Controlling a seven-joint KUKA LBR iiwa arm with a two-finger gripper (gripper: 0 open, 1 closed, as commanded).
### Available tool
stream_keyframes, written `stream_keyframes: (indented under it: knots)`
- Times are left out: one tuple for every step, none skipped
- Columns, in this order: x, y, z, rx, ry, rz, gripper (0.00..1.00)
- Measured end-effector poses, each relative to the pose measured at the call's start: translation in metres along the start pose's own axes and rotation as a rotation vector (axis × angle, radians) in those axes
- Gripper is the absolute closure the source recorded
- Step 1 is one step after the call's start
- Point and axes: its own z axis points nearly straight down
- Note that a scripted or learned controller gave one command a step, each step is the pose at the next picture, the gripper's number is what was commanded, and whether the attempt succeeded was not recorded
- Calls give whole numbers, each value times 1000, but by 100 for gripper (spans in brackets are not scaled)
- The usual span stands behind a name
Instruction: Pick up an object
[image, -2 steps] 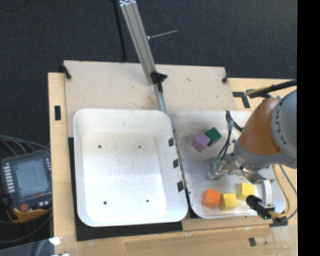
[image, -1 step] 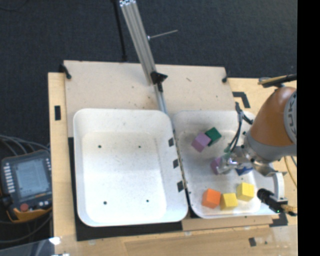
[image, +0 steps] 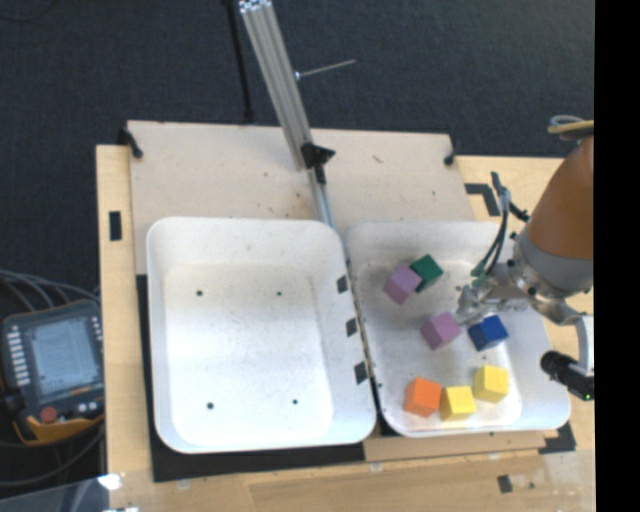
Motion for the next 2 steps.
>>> stream_keyframes:
  knots:
    - [2, 2, -64, -1, 0, -1, 100]
    - [1, 3, -76, 5, 2, -3, 100]
